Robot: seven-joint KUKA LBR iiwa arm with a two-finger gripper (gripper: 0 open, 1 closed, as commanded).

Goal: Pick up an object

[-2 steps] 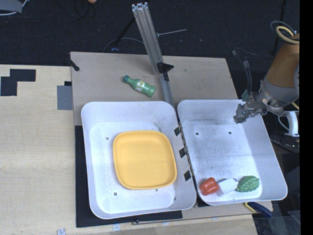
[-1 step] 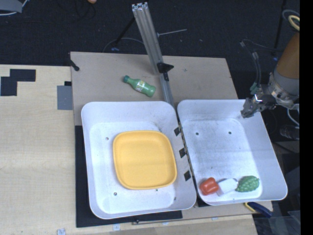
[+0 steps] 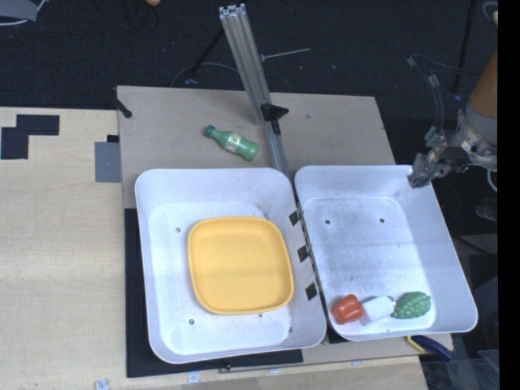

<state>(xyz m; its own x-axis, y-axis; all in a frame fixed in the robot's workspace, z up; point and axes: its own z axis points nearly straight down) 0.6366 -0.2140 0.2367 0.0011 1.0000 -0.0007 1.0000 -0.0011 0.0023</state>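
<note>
**Objects sit in the right bin's near corner, my gripper at its far right corner**

Objects for picking lie in a short row along the near edge of the right bin [image 3: 382, 242]: a red pepper-like piece [image 3: 348, 308] on the left, a small white piece [image 3: 378, 308] in the middle, and a bumpy green piece [image 3: 412, 305] on the right. The white piece touches the red one and sits just beside the green one.

My gripper [image 3: 422, 174] is at the far right corner of that same bin, over its rim, well apart from the three pieces. It is small and dark from this angle, and I cannot tell whether it is open or closed; nothing is visibly in it. My arm [image 3: 481, 124] reaches in from the right edge, with its orange band showing above the wrist.

In the left bin [image 3: 154, 210] a yellow square plate [image 3: 240, 264] lies flat near the middle. Beyond the bins, on the tabletop [image 3: 341, 128], a green bottle [image 3: 231, 142] lies on its side. A slanted metal rail [image 3: 252, 67] rises from between the bins' far corners.
</note>
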